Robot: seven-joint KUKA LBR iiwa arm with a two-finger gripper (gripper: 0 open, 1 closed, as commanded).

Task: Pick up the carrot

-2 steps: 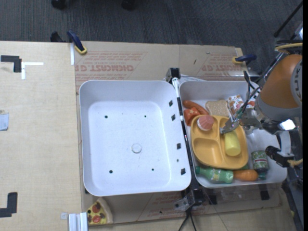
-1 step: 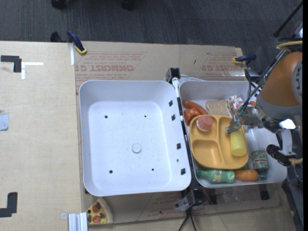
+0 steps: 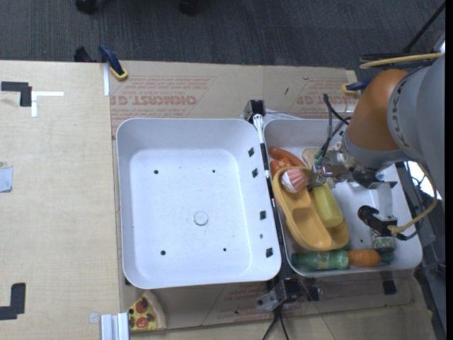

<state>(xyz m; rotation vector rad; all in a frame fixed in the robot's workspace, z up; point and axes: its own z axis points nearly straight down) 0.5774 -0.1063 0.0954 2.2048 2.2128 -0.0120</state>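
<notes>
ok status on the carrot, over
Claw low over right bin, near the yellow tray. Carrot lies free at the front wall beside green bottle. Nothing on top of it.

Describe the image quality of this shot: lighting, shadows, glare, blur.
Camera view: even, soft overhead light; faint shadows along the left bin's inner walls; no strong glare, its white floor only bright. The arm at the right edge looks soft and slightly blurred, being nearest the lens. The claw and the small items in the right bin, the carrot among them, are low in detail.
</notes>
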